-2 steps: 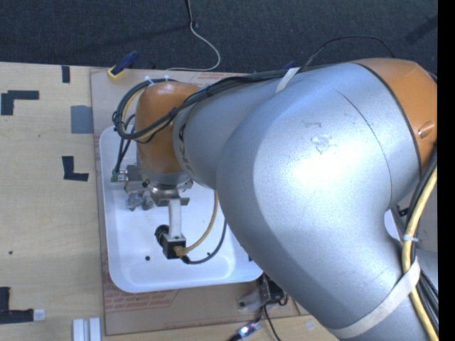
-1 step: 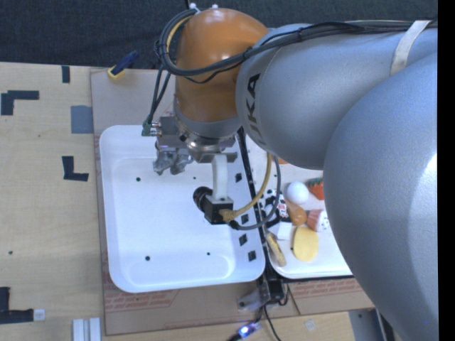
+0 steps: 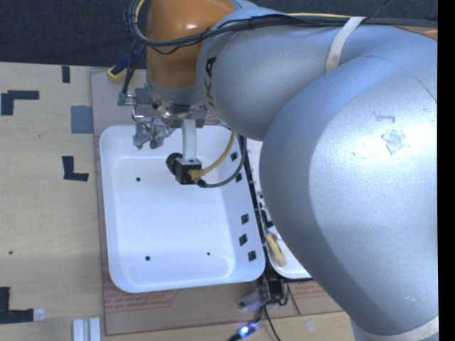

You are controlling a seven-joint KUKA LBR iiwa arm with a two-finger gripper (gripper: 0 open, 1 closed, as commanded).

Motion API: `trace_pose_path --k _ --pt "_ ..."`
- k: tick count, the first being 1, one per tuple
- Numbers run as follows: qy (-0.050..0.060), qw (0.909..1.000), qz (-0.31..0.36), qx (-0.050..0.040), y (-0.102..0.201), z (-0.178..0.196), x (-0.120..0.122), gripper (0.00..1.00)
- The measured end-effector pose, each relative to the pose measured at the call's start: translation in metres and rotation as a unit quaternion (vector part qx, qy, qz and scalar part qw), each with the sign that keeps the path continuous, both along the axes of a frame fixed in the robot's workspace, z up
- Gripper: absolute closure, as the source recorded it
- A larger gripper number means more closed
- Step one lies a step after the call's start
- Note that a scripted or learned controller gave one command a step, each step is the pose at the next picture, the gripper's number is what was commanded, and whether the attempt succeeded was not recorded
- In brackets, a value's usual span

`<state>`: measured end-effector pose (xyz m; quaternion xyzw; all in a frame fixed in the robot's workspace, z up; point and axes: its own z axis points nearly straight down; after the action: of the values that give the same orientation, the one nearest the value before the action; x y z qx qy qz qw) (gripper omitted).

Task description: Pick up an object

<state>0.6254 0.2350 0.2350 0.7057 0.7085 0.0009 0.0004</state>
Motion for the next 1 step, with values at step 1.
trace_pose_path --k 1 --pt "0.007 1.0000 -0.002 -0.0023 -0.0237 -0.1589 -0.0836 1.00"
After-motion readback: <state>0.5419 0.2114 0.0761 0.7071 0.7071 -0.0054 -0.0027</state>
